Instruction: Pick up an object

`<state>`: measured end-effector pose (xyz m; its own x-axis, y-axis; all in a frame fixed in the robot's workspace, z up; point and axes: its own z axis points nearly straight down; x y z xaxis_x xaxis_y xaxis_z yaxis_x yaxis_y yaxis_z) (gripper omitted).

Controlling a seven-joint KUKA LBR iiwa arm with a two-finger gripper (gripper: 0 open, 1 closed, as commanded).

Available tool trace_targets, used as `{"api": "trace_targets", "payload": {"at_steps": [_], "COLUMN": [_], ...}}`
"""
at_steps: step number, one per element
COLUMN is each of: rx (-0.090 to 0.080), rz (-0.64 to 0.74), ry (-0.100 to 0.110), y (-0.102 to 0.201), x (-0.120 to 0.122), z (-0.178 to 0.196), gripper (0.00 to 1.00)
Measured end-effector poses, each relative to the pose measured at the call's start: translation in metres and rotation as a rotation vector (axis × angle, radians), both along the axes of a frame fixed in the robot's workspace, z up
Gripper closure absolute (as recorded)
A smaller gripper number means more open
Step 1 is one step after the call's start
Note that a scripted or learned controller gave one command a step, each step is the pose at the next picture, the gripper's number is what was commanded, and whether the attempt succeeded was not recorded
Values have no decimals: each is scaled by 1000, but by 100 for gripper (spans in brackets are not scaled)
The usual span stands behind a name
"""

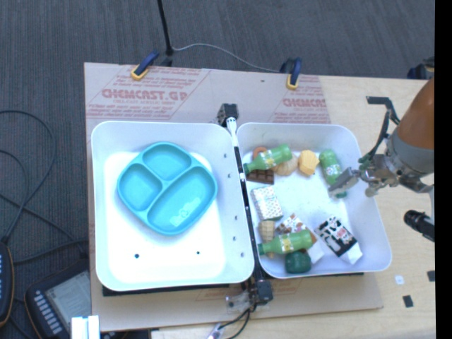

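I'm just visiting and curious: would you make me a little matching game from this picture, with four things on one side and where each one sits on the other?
Things:
1. blue divided plate
2. black-and-white cow-patterned carton
3. gripper
4. yellow clamp

Places:
A. over the right bin's right side
B. on the board's far edge, behind the left bin
C. lying in the left bin
D. near the right bin's front right corner

Pairs: 1-C, 2-D, 3-A, 4-B
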<state>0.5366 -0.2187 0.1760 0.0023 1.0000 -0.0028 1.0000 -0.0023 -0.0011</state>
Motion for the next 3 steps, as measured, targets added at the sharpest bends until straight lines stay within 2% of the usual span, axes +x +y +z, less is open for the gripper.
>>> {"api": "trace_targets", "payload": {"at_steps": [1,2,3], "rx": [12,5,2], "rz": [9,8,4], "ry": [-6,-4,-3], "y": [2,0,48], "x": [54,53,35], "z": [-80,-71,26], "gripper": [0,100,100]}}
